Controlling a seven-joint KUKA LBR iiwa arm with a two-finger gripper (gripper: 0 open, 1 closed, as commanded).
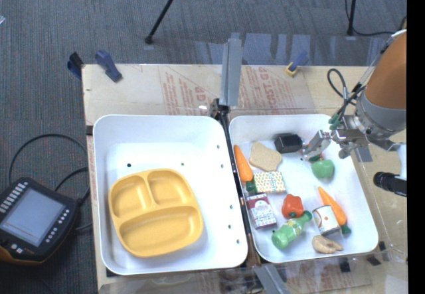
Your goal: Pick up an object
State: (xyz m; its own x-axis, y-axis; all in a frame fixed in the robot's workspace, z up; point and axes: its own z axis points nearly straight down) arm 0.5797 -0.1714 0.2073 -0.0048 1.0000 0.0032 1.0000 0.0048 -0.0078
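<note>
Surface: pale board table (153, 90) with red print, standing on grey carpet (66, 7). Two dark stand legs at the top of the frame. One handheld screen unit (30, 216) with a black cable on the floor, lower left.

Clamps: three on the far table edge, two at upper left (106, 66) and one right of centre (297, 64).

Bins: two, white, side by side.
- Left bin (166, 128): one yellow plate (155, 212) with three compartments.
- Right bin (362, 201): eleven items, as follows.
 - carrots, two: one along the left wall (243, 164), one at lower right (331, 204)
 - black block, one (288, 143)
 - bread slice, one (265, 156)
 - patterned cracker, one (270, 182)
 - red packet, one (260, 211)
 - red pepper, one (292, 206)
 - green bottle, one (289, 233)
 - tin can, one (325, 220), touching the lower carrot
 - tan piece, one (327, 243)
 - green fruit, one (323, 168), upper right of this bin

End effector (325, 148): just above the green fruit, at the upper right of the right bin. Cannot tell whether it is apart or together, and nothing is seen clamped in it
</note>
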